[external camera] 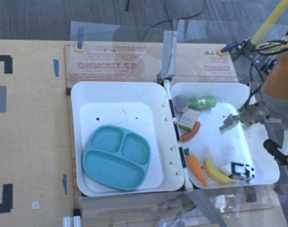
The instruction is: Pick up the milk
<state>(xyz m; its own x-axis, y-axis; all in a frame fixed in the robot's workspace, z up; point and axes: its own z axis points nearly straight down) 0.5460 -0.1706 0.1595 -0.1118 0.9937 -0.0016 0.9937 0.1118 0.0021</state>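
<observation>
We see the arm's fingers (228, 124) over the bare middle of the right bin (256, 90), reaching in from the right side. From this angle we cannot tell whether they are open or closed, and we see nothing held in them.

The milk (242, 170), a small black-and-white carton, lies on the bin floor well apart from the fingers, toward the near edge and a little to their right, close to the bin's near right corner. A banana (216, 170) lies just beside the milk on its left, nearer than the fingers and slightly to their left. A carrot (196, 169) sits further left of the banana, against the bin's left wall.

To the left of the fingers, at about their level, we find a red sausage-like piece (191, 131) and just beyond it a small speckled box (188, 119). Farther back and to the left lie a green bottle (202, 102) and a grey object (181, 101) we cannot identify.

Far to the left of the fingers, the left bin (76, 126) holds a teal divided plate (116, 156). Both bins rest on the pale wooden counter (30, 126).
</observation>
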